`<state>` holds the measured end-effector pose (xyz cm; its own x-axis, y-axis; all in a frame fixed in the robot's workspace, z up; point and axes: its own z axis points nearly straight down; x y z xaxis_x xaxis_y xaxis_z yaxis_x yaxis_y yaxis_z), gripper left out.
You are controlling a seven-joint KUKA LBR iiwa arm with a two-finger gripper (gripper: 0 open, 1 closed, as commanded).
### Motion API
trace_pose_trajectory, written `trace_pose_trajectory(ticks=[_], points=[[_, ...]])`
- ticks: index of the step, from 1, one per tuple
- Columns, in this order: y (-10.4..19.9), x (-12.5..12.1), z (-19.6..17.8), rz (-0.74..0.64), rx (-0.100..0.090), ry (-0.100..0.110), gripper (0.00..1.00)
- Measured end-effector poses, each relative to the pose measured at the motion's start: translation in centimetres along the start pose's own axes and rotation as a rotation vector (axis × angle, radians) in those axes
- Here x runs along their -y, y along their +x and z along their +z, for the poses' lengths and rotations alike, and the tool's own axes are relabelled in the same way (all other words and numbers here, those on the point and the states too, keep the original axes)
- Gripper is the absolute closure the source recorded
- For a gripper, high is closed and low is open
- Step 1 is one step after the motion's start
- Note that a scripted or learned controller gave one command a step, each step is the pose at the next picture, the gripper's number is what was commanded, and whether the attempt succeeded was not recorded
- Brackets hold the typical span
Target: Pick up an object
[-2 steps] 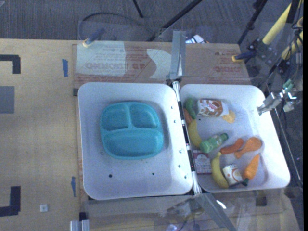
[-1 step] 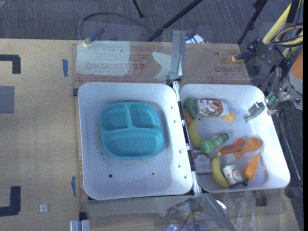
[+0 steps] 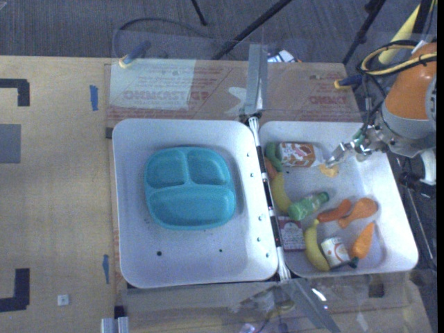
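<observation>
The table (image 3: 55,186) is seen bearing two white bins side by side. The left bin (image 3: 132,255) is occupied by a teal divided plate (image 3: 189,186). Mirrored red lettering is seen on a clear sheet (image 3: 156,89) behind the bins; it cannot be read reliably. The right bin (image 3: 395,234) is filled with small items: two bananas (image 3: 279,193) (image 3: 316,247), a green bottle (image 3: 309,205), a red-and-white labelled packet (image 3: 298,154) whose print is too small to read, orange carrot-like pieces (image 3: 363,240), and a small can (image 3: 336,250). The tool (image 3: 341,152) is positioned over the bin's upper right part, with a small yellow piece (image 3: 329,171) lying just below its tip, near the packet. Whether the tool is wide or narrow cannot be told.
</observation>
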<state>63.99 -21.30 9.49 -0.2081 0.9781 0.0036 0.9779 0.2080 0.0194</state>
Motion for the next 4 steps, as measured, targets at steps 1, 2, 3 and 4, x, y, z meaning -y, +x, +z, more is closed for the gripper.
trace_pose_trajectory(ticks=[1, 2, 3, 4], points=[[-0.1, -0.2, -1.3, -0.003, 0.008, -0.005, 1.00], [0.0, -0.3, -1.2, -0.004, 0.005, -0.005, 0.00], [0.0, -0.4, -2.4, -0.005, 0.009, -0.010, 1.00], [0.0, -0.4, -2.4, -0.005, 0.009, -0.010, 0.00]])
